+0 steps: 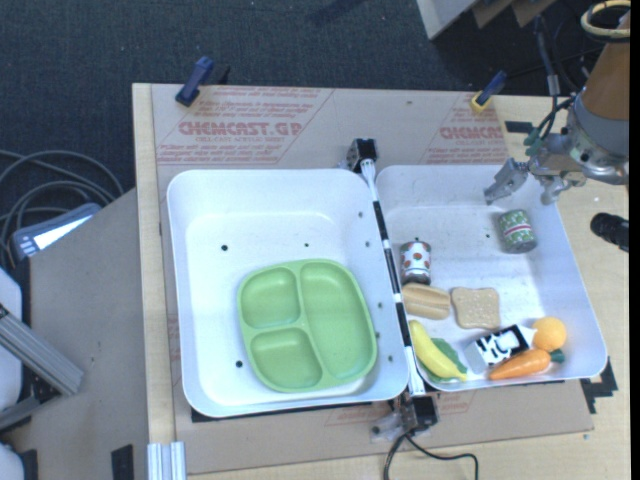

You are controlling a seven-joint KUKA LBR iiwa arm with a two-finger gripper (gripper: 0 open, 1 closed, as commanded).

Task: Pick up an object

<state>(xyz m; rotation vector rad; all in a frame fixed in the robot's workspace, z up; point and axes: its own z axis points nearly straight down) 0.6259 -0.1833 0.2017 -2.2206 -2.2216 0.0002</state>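
Observation:
My gripper (528,186) hangs over the far part of the right bin (450,193), fingers spread open with nothing between them. Just below and in front of it lies a small green-and-white can (517,229) on its side. Another small can with a red label (416,260) stands near the bin's left wall. Along the near side sit a bread roll (424,301), a slice of toast (475,307), a banana (434,352), a black-and-white packet (500,345), a carrot (519,365) and an orange (550,332).
The left bin (200,208) holds a green divided plate (303,324). Black clips (362,152) join the bins at the far and near ends. Blue clamps (194,80) sit on the board's far edge. Cables lie on the floor at left.

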